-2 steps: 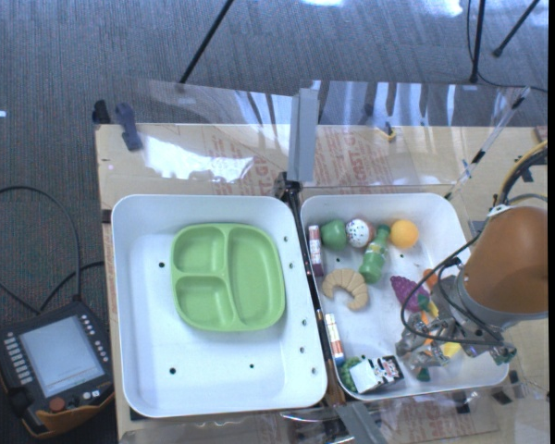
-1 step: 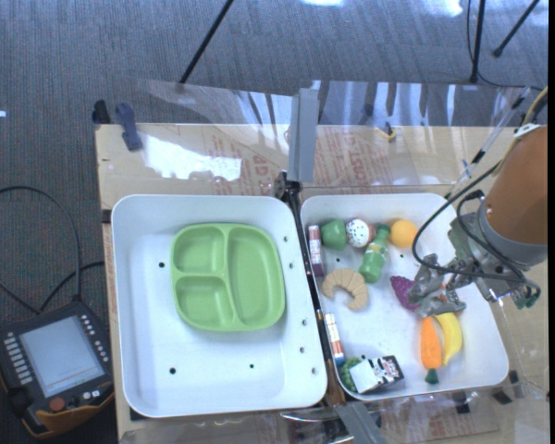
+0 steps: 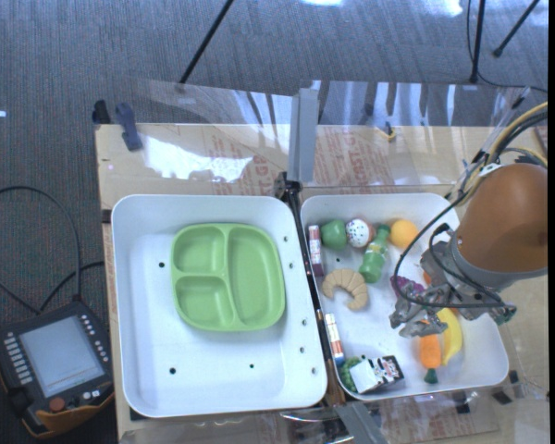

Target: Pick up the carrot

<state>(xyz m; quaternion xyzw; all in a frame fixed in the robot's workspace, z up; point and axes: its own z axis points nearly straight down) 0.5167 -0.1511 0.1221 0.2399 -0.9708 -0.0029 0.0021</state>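
Observation:
The carrot (image 3: 430,351) is a short orange piece with a green tip, lying in the right bin (image 3: 486,366) near its front right corner. A yellow banana (image 3: 452,338) lies against the carrot's right side. My gripper (image 3: 414,320) hangs from the orange-banded wrist (image 3: 504,218), just above and to the left of the carrot's upper end. The dark fingers point down towards the bin floor, and the wrist hides part of the bin behind them. Nothing shows between the fingers.
In the right bin lie a croissant (image 3: 348,287), a green bottle (image 3: 374,262), a green fruit (image 3: 333,234), a spotted white ball (image 3: 357,232), an orange (image 3: 403,234) and a small dark box (image 3: 384,370). The left bin (image 3: 139,340) holds a green divided plate (image 3: 228,276).

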